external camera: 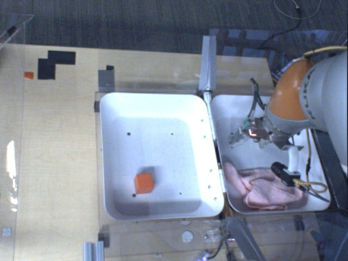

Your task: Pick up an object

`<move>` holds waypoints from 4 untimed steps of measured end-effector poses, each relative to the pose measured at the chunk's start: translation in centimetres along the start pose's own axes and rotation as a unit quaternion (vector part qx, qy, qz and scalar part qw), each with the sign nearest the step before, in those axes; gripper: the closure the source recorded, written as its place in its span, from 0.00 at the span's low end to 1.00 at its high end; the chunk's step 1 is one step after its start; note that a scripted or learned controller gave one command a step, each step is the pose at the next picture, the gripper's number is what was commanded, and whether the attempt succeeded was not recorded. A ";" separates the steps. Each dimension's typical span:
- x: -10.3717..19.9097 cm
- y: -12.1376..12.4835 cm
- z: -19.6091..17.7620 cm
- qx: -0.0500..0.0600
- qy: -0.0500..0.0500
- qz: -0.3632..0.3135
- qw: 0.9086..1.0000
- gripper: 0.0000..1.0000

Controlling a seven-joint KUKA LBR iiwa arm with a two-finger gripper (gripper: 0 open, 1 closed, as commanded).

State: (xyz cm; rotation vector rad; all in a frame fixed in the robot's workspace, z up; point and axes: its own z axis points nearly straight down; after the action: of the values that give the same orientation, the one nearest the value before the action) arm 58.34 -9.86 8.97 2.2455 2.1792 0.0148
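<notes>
An orange cube (144,183) rests on the floor of the left bin (117,145), toward its near left corner. A pink cloth (260,187) lies crumpled along the near side of the right bin (228,110). My gripper (242,135) hangs low over the middle of the right bin, just beyond the cloth's far edge and well to the right of the cube. Nothing can be seen in its grasp. The grey arm with its orange band (287,98) comes in from the right above that bin.
A metal divider post (207,64) stands at the far end between the two bins. Black patches (53,63) and a small orange mark (29,75) sit on the wooden bench at the far left.
</notes>
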 end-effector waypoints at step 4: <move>-9.9 -8.1 -1.6 -0.005 -0.002 -0.141 0.990 1.00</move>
State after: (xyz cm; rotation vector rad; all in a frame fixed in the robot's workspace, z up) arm 49.94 -19.47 10.45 1.9093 2.4640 0.0193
